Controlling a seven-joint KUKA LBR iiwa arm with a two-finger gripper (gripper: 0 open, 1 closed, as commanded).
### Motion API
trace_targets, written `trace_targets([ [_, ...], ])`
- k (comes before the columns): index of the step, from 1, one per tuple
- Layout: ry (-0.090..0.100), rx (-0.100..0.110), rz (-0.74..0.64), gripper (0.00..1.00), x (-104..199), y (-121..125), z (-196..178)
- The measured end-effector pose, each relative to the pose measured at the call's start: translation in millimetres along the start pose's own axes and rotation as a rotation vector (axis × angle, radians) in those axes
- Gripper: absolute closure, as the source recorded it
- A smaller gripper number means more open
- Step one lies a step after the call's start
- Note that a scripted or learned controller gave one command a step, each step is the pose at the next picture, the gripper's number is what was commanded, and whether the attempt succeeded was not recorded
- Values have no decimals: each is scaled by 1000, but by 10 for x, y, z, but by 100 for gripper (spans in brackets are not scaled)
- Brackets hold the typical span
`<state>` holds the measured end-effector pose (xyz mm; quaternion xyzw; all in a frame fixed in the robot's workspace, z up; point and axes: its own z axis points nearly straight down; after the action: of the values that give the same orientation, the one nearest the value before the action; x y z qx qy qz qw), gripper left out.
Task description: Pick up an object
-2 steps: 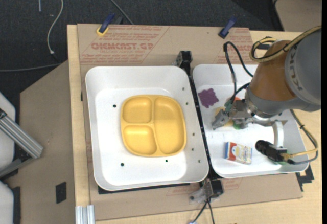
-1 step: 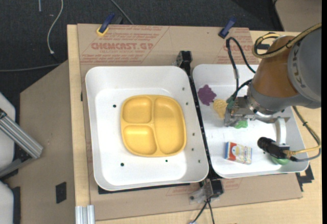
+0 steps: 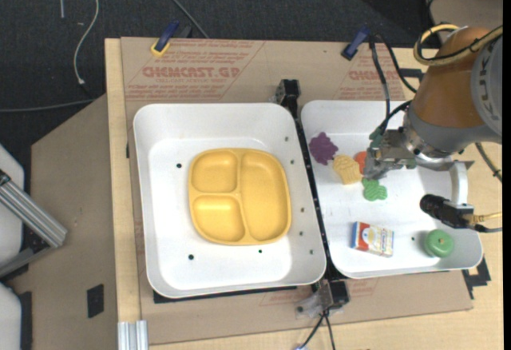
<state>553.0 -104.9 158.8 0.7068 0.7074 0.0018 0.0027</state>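
While claw (image 3: 372,167) hovers, green toy (image 3: 374,192) just below, yellow toy (image 3: 346,170) beside

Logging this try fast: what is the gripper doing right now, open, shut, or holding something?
Gripper: cannot be told; it sits low in the right bin, just above the small green toy.

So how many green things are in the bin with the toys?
2. One small green toy lies mid-bin, just below the tool. A round green toy sits near the bin's front right corner. The arm could be hiding more.
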Motion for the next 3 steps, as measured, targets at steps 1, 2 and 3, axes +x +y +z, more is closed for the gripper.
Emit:
trace_targets([
  [1, 0, -1, 1, 100, -103, 3, -513],
  [2, 0, 0, 0, 100, -126, 30, -952],
  [3, 4, 10, -4, 100, 371, -47, -814],
])
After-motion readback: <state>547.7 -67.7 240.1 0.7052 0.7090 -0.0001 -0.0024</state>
